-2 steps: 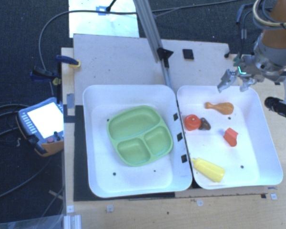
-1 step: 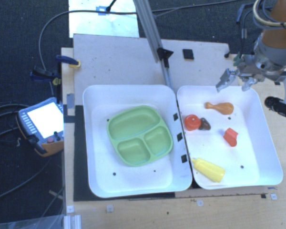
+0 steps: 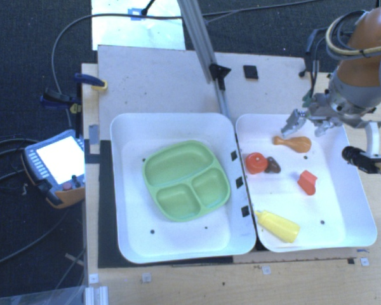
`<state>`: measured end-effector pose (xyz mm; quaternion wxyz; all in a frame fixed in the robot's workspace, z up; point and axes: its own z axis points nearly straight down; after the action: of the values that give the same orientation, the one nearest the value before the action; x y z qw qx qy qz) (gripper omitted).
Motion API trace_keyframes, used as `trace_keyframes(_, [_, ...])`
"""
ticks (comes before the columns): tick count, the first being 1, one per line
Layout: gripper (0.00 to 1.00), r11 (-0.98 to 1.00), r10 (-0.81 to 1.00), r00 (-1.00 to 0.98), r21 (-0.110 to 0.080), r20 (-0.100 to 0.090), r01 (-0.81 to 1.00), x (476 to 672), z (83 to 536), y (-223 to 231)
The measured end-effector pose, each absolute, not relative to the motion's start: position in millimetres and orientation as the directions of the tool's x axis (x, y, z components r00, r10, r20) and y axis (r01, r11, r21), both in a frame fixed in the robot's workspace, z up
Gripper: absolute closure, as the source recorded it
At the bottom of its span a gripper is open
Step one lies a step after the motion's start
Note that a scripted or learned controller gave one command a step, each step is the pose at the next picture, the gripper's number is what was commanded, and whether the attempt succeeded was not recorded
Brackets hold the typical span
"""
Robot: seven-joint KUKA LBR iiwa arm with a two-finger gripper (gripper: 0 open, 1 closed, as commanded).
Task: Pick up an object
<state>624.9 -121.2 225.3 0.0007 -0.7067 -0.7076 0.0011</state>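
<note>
Objects: four loose items are seen in the right-hand white bin [image 3: 355, 230].
Drumstick: a tan toy drumstick [image 3: 294, 143] is laid near the bin's far edge, its thin end pointed left.
Orange piece: a round orange-red piece [image 3: 256, 162] is placed near the bin's left wall, with a small dark brown piece [image 3: 273, 166] touching its right side.
Red block: a small red block [image 3: 308, 182] is set near the middle of the bin, well apart from the others.
Yellow item: a yellow bottle-shaped toy [image 3: 277, 225] is laid on its side by the near left corner.
Gripper: the gripper [image 3: 308, 124] is positioned over the far part of the right bin, just above the drumstick; its two fingers are spread apart, one finger [image 3: 293, 124] reaching toward the drumstick's thin end, and nothing is seen between them.
Arm: the grey arm with its orange band [image 3: 363, 37] is seen entering from the upper right.
Left bin: a green divided tray [image 3: 187, 180] with three compartments is held in the left white bin [image 3: 130, 234].
</note>
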Motion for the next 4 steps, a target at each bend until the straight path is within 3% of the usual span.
trace_keyframes(2, [0.0,0.001,1.0,-0.001,-0.002,0.0,1.0,627.9,121.6,-122.2])
trace_keyframes(3, [1.0,0.001,1.0,-0.001,0.005,-0.001,1.0,629.7,136.4,-122.4])
trace_keyframes(4, [1.0,0.002,1.0,-0.002,0.005,-0.001,1.0,626.2,181.2,-121.6])
